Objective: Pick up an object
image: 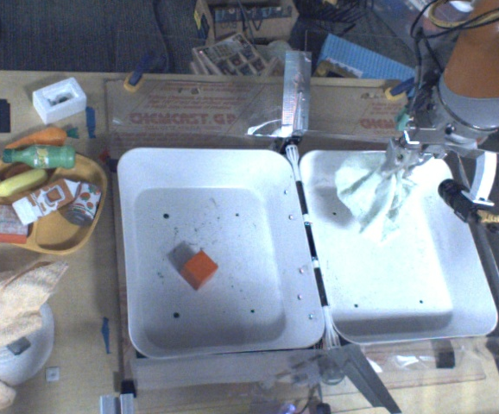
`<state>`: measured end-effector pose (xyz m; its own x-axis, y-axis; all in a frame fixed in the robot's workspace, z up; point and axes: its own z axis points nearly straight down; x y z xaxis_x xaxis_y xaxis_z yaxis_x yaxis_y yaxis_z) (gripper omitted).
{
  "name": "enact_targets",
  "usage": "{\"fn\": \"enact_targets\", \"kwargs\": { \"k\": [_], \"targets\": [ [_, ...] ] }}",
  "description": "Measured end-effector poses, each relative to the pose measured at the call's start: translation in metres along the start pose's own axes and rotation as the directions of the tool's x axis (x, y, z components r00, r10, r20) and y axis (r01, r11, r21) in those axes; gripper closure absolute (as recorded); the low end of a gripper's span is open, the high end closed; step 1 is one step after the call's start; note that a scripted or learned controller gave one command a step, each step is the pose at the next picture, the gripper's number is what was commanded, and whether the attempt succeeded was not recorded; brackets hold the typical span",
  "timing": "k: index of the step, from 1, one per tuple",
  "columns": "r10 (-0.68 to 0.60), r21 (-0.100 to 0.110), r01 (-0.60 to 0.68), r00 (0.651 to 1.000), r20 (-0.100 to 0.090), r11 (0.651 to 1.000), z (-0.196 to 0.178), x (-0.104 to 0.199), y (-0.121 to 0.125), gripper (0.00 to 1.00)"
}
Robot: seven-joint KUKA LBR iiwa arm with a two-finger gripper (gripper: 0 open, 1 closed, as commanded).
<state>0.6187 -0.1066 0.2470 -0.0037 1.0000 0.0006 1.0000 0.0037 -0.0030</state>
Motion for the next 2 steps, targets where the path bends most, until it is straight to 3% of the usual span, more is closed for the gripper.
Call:
{"fn": "enact_targets", "kwargs": {
  "k": [1,2],
  "targets": [
    [-0.010,-0.013,0.010,1.000,0.003,1.000,0.145,-0.003,0.030,0.00],
    [-0.101,-0.027,0.101,0.995,0.005,0.995,0.148,-0.014,0.004,0.00]
  ]
}}
